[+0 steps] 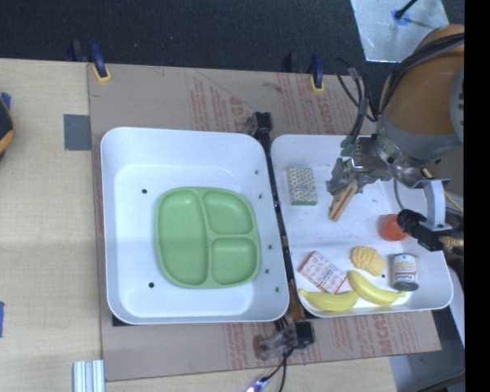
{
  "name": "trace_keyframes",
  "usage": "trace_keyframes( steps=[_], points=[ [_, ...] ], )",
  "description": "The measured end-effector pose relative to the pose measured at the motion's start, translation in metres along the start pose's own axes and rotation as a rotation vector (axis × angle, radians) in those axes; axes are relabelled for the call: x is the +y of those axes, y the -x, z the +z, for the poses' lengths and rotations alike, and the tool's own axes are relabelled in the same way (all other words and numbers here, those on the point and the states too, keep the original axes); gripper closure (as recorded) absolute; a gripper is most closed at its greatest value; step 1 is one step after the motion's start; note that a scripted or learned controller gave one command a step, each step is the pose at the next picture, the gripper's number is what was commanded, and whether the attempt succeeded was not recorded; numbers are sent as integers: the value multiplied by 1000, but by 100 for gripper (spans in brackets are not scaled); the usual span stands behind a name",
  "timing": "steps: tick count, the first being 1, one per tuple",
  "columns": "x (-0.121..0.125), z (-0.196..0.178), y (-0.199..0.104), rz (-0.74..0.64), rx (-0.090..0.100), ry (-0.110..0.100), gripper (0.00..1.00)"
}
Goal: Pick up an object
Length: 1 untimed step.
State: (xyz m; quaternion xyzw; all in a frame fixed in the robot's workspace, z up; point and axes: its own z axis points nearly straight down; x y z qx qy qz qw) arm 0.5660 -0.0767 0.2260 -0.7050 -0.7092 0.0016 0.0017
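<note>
While the left bin (114,219) at mid-frame carries a green divided plate (207,237) lying flat near its centre, the right bin (310,145) holds the smaller things. Near that bin's upper left lies a speckled sponge-like block (301,184). Just right of it the gripper (344,193) hangs with its fingers clamped on a tan stick-shaped piece (340,206), which tilts down to the left. Along the bin's lower edge sit a red-and-white packet (322,272), two bananas (353,294), a yellow corn-like piece (367,259) and a small can (404,271). An orange-red round item (393,227) lies at the right side, partly behind the arm's black fittings.
</note>
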Motion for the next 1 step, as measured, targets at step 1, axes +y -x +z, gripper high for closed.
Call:
trace_keyframes(
  steps=[1],
  points=[
    [13, -17, -77, 0, 0, 1, 100]
  ],
)
